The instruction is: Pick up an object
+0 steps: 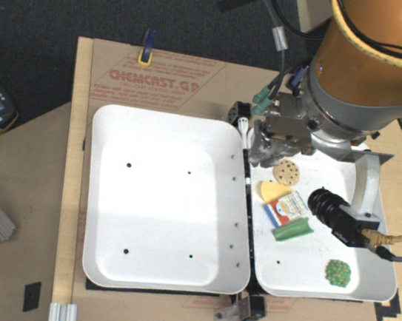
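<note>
The right bin [295, 278] holds a round tan cookie [286, 172] with dark dots, a yellow wedge [271, 191], a white card with red and blue edges [286, 208], a green block [294, 230] and a green bumpy ball [338, 271]. My gripper [266, 149] hangs low over the bin's far left corner, just left of the cookie. The wrist body covers its fingertips.
The left bin [158, 194] lies beside the right one, with a raised divider between them. A black cylindrical fixture [334, 213] with a cable reaches into the right bin from the right. Both bins rest on a cardboard sheet [161, 75].
</note>
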